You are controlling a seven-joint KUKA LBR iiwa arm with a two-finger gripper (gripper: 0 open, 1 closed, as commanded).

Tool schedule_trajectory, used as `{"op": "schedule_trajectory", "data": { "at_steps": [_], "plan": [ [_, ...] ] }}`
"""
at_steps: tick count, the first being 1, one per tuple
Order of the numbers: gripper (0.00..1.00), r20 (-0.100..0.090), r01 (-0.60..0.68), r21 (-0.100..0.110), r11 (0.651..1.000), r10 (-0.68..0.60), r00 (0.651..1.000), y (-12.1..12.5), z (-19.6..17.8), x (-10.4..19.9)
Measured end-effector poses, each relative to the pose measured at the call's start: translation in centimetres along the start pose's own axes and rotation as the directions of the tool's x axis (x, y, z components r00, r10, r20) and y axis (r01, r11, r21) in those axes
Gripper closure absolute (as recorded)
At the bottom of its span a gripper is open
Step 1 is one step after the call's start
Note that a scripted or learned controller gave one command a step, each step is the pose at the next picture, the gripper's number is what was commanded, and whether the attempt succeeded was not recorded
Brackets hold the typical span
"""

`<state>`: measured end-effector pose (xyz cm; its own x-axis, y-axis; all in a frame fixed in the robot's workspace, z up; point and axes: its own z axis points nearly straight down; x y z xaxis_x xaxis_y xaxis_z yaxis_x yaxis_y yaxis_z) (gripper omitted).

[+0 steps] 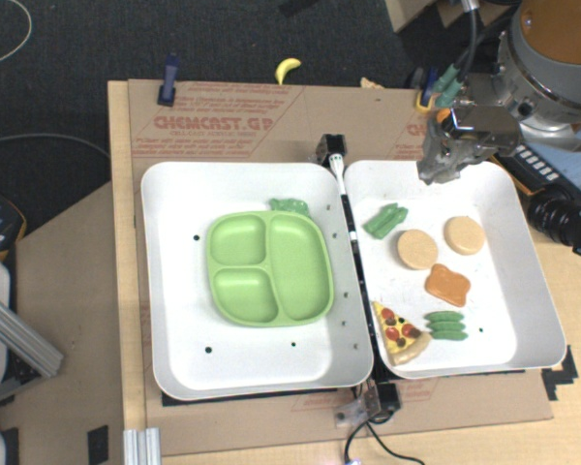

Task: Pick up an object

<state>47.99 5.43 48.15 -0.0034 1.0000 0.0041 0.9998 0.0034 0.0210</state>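
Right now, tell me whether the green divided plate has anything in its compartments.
Empty. The green divided plate in the left bin shows bare green compartments; a small green item lies just beyond its far rim.

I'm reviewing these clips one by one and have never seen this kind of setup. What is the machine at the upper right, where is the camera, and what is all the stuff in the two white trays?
The single camera is fixed above the bench, looking down at a slant. The machine is a robot arm, grey with an orange band, reaching in from the right. Its gripper hangs over the far edge of the right bin, with nothing visible between its fingers. That bin holds toy food: two round biscuits, a slice of toast, a pizza slice and two green vegetable pieces. The left bin holds a green divided plate, with a small green piece at its far edge. Both bins sit on a cardboard sheet.
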Motion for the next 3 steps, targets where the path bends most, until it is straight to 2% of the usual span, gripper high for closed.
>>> {"op": "schedule_trajectory", "data": {
  "at_steps": [1, 2, 3],
  "plan": [
    [1.00, 0.005, -0.006, 0.028, 1.000, 0.006, 1.000, -0.2, 7.2, -1.2],
    [1.00, 0.005, -0.003, 0.017, 1.000, 0.003, 1.000, 0.0, 5.7, -1.1],
    [1.00, 0.005, -0.006, 0.027, 1.000, 0.005, 1.000, -0.3, 10.5, -2.0]
  ]
}}
